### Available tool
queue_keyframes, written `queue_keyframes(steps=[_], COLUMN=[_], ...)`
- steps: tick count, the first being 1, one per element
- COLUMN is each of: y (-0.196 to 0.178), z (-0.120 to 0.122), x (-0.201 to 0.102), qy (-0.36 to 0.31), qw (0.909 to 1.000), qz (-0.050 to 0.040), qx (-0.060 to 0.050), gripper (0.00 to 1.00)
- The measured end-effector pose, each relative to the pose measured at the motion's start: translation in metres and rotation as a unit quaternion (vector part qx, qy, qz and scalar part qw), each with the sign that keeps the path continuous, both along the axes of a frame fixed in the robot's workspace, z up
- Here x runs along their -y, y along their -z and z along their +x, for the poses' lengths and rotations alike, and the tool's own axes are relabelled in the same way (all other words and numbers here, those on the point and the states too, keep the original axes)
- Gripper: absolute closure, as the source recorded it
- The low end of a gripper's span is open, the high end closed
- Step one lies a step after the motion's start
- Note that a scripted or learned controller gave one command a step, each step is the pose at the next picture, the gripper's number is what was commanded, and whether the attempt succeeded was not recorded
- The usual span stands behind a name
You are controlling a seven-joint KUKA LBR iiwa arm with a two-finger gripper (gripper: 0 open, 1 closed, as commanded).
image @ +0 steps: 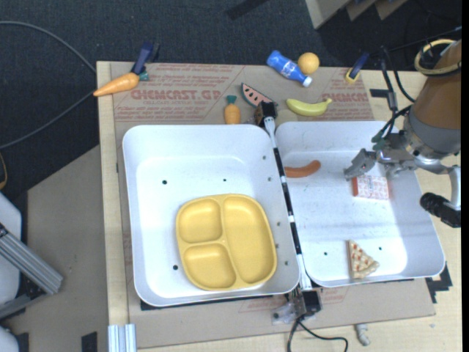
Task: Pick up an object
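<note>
In the right bin lie a reddish-brown sausage at the upper left, a red and white packet at the upper right and a pizza slice near the front rim. My gripper hangs over the bin's upper right, just above the packet's top edge. Its fingers are spread, one grey fingertip pointing left toward the sausage. Nothing sits between them. The left bin holds a yellow divided plate.
Behind the bins on the cardboard lie a banana, a blue bottle, an orange ball, a watermelon slice, a small orange toy and a carrot. A ridge where the two rims meet divides the bins.
</note>
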State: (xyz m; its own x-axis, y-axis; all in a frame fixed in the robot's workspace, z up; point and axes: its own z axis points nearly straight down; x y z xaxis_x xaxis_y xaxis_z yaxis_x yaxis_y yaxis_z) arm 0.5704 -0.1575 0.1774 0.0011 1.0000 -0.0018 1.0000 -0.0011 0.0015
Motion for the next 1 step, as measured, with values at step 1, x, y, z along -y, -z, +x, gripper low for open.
queue_keyframes(steps=[1], y=[0.0936], z=[0.0399], x=[0.0407], qy=[0.0], qw=[1.0], qz=[0.0007], qx=[-0.002], gripper=[0.0])
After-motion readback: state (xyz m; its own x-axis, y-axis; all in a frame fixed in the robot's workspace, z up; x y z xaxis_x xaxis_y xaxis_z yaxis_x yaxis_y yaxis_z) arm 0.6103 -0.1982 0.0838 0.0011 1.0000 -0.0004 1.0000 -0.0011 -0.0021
